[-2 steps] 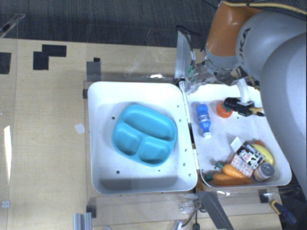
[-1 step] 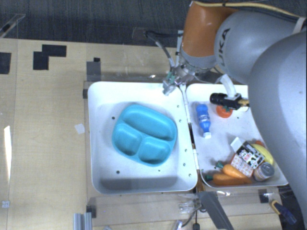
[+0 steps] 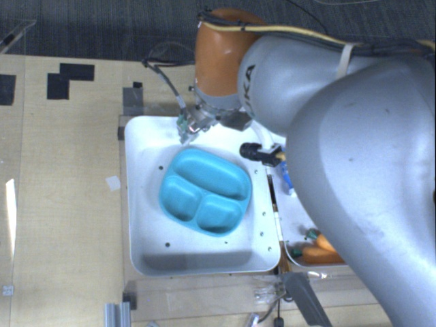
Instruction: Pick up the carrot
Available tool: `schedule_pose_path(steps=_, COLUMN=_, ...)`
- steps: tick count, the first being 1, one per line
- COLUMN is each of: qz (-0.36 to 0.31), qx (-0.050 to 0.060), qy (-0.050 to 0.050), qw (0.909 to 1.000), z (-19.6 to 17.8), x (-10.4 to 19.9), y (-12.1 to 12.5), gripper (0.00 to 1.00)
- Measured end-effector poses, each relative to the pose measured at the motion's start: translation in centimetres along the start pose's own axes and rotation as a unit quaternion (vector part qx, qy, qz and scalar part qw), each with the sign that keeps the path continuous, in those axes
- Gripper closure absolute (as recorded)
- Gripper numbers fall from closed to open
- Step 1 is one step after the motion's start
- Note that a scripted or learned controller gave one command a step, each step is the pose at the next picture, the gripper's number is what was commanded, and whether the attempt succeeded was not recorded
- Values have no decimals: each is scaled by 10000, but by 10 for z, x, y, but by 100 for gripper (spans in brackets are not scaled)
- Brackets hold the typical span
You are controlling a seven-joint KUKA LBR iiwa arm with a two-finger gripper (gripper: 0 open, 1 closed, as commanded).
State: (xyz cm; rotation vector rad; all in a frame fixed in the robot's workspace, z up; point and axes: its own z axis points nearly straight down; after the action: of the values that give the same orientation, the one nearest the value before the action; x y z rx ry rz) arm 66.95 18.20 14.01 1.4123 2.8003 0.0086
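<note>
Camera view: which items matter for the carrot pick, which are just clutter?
Job:
- carrot, right bin, mostly hidden under the arm
- gripper, over the left bin's far edge

Lying about:
- blue divided tray in the left bin
- blue item in the right bin, too hidden to identify

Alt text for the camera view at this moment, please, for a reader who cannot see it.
The gripper of the grey arm hangs over the far edge of the left white bin, just beyond a blue divided plate. The carrot lies in the right bin, at the near edge, partly hidden by the arm.
</note>
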Motion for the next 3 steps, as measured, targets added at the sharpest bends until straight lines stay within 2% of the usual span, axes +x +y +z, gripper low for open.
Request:
schedule_pose_path(steps=1, qz=2471, qx=-1, qy=-7, qw=9690, z=-64, x=-16, y=-11, gripper=100)
schedule_pose_path(steps=2, qz=3711, qx=9, qy=-2, qw=9286, z=43, x=-12, y=-9, gripper=100)
schedule_pose_path(steps=3, qz=3940, qx=-8, qy=-23, qw=9191, z=51, x=-40, y=-65, gripper=100)
